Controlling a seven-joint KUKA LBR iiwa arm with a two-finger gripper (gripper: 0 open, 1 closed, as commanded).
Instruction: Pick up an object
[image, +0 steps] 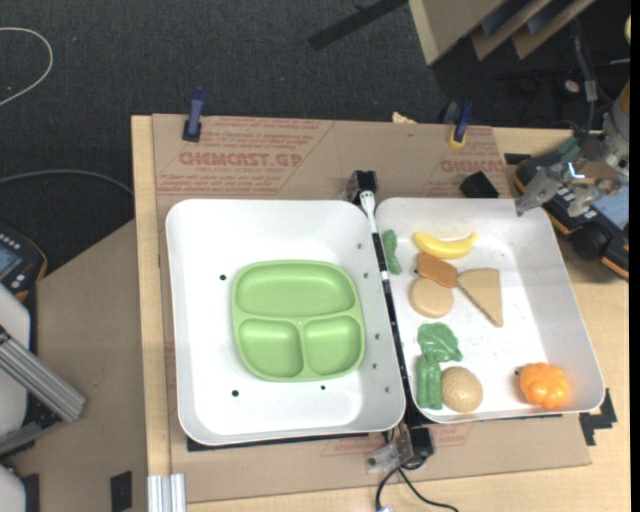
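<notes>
Dark carpet is framing the surface (100, 300), and the end effector (540, 190) is hovering over the right bin's (580, 330) far corner; its state I cannot tell. Orange pepper (544, 385) near the front corner is looking light, smooth, rounded: take it across the middle.

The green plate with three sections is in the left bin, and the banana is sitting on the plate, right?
Not quite. The green plate is in the left bin, but the banana is not on it. The camera view shows the banana lying in the right bin, near its far edge, beside the other toy foods.
</notes>
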